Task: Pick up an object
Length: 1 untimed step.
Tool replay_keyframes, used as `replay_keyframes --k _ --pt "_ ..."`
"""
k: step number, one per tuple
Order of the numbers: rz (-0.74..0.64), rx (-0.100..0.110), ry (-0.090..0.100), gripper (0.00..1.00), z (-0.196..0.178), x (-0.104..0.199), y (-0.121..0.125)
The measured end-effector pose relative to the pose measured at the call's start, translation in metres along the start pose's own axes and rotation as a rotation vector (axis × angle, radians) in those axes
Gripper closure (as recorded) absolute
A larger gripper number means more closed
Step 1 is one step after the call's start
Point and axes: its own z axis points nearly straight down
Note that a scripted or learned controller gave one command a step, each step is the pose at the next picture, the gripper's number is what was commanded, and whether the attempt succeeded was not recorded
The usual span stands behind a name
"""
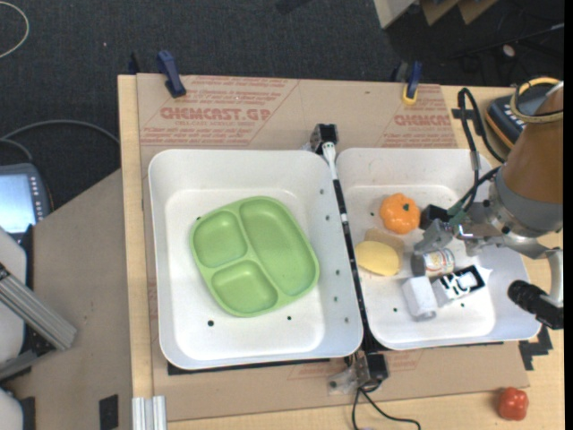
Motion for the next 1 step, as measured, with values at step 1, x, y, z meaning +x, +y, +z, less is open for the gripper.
replay_keyframes --k 1 --pt "-0.001 -0.024 -0.009 0.0 0.0903 -0.0125 -0.0111"
